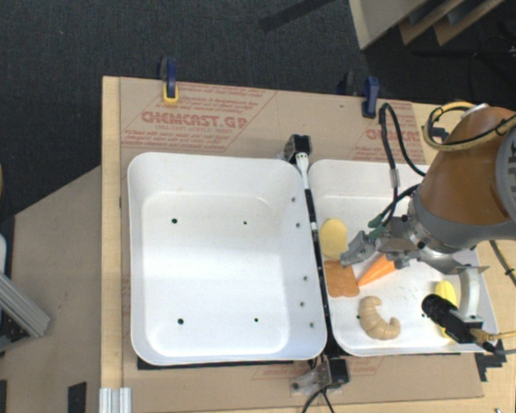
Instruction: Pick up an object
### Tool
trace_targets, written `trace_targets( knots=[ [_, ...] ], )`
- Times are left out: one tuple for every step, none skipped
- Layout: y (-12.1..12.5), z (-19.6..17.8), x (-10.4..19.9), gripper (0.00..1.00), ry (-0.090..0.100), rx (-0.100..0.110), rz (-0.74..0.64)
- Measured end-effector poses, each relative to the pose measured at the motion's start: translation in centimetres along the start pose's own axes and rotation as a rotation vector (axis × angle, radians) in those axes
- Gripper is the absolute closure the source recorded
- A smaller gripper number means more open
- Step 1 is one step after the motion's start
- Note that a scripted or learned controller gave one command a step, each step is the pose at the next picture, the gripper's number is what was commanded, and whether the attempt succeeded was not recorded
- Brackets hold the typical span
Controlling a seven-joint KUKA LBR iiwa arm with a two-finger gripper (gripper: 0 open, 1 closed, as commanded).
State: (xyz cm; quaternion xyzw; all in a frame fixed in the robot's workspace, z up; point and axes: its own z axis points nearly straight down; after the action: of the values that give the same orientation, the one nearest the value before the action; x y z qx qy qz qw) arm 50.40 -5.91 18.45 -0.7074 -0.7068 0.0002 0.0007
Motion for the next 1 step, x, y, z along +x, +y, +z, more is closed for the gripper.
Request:
trace_targets(
  knots=[
    [-2.80, 7.10, -3.74, 0.00, 0.000, 0.009, 0.005]
  ],
)
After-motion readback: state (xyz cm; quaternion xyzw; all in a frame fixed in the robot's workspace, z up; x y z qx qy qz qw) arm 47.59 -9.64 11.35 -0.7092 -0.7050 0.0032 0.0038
